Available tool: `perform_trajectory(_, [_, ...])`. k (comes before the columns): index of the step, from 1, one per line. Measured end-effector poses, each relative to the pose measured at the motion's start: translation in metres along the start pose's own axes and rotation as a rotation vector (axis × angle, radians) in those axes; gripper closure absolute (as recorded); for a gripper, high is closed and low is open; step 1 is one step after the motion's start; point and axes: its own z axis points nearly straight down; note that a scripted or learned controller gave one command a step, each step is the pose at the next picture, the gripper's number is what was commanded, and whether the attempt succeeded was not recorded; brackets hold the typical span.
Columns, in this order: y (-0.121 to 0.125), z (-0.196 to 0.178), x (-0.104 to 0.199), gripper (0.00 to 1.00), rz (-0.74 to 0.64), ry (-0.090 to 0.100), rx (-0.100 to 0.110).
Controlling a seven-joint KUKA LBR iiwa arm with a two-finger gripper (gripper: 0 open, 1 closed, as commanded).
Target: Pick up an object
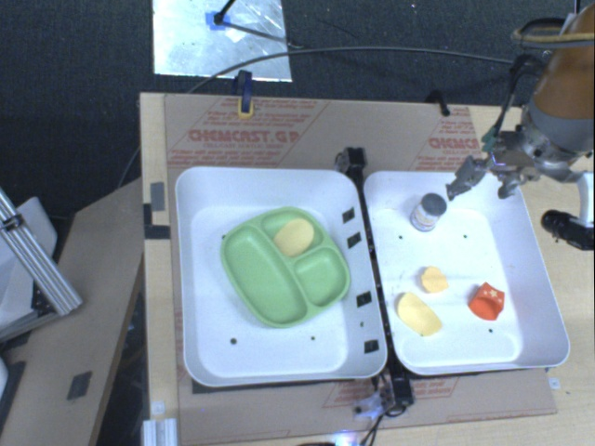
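Observation:
My gripper (484, 186) hangs over the back edge of the right bin (539, 249), open, with nothing between its fingers. A small grey can (428, 212) stands upright just left of and below the gripper, apart from it. Nearer the front of that bin lie a small yellow piece (433, 280), a larger yellow piece (419, 314) and a red object (486, 302). The left bin (214, 342) holds a green divided plate (270, 282) with a yellow item (295, 237) in its back compartment.
Black clips run along the divider (364, 268) between the two bins. Cardboard (279, 133) lies under both bins. A cable (409, 54) arcs across the back of the bench, and a metal rail (37, 263) juts in at the left.

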Motion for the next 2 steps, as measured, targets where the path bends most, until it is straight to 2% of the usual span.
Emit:
perform_trajectory(1, [0.002,-0.008,0.000,0.00,-0.002,-0.002,-0.012])
perform_trajectory(2, [0.000,0.033,-0.003,0.00,-0.001,-0.002,-0.013])
